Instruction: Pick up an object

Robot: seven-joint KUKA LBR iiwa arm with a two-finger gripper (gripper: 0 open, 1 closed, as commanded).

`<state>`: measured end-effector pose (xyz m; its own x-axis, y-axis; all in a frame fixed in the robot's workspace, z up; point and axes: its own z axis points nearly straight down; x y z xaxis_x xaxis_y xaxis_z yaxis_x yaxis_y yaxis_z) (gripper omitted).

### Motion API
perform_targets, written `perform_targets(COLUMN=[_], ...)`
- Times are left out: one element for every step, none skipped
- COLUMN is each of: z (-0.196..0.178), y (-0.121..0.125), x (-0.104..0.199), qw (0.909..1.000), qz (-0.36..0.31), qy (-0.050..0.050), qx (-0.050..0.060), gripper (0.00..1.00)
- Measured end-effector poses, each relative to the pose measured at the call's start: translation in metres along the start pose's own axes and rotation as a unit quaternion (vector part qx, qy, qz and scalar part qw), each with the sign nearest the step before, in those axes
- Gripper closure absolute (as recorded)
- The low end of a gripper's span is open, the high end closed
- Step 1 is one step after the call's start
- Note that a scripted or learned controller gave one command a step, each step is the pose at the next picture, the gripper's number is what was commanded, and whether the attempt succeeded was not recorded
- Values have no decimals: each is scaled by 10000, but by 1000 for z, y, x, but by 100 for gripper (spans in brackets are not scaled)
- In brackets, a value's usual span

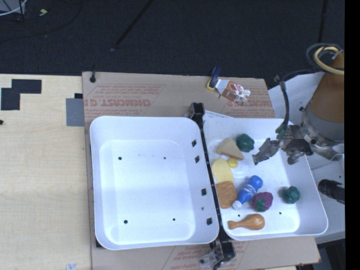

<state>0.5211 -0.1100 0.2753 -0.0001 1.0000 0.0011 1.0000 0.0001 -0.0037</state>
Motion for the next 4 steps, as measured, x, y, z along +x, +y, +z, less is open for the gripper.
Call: perform_targets(z=[62,190,187,179], y=[52,94,123,119], x=[-42,-27,10,8], qw=[10000,10000,10000,10000], qz=[10,-2,-12,10], qy=[-7,8,0,24], qx=[8,12,11,96], gripper=[0,0,0,100])
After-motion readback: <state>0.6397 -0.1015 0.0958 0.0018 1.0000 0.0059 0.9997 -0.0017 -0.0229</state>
